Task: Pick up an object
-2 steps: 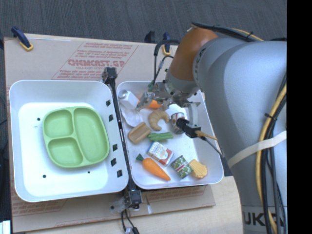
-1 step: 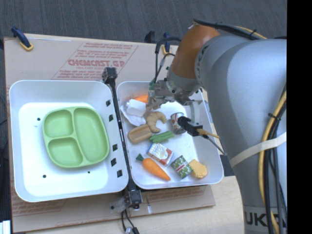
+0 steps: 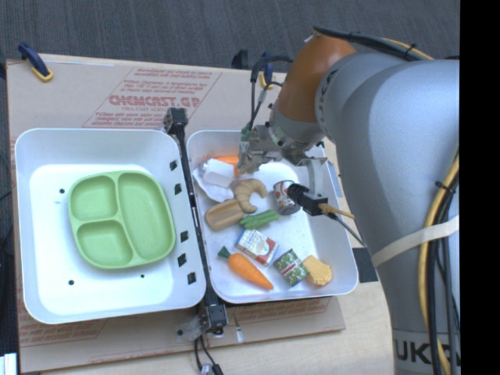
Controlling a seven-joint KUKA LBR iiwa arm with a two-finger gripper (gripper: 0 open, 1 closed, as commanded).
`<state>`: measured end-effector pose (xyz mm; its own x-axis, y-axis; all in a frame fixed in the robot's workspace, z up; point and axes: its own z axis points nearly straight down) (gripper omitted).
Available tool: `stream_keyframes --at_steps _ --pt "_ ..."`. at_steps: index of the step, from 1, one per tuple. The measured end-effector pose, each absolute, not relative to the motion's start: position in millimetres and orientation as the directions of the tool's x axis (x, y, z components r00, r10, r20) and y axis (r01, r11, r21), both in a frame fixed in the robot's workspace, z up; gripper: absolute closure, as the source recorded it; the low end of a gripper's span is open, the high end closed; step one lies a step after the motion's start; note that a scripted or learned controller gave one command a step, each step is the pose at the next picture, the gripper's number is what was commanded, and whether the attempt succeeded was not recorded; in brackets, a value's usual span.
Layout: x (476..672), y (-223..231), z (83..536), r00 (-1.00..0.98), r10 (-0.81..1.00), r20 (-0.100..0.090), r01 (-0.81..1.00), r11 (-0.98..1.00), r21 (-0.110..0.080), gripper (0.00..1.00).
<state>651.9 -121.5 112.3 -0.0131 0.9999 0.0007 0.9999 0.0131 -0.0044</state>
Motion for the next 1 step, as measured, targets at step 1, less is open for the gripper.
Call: stream_keyframes --at_steps 1 --pt "651.9 -121.5 112.3 -0.014 1.0 0.0 1.0 0.014 -0.005 0.0"
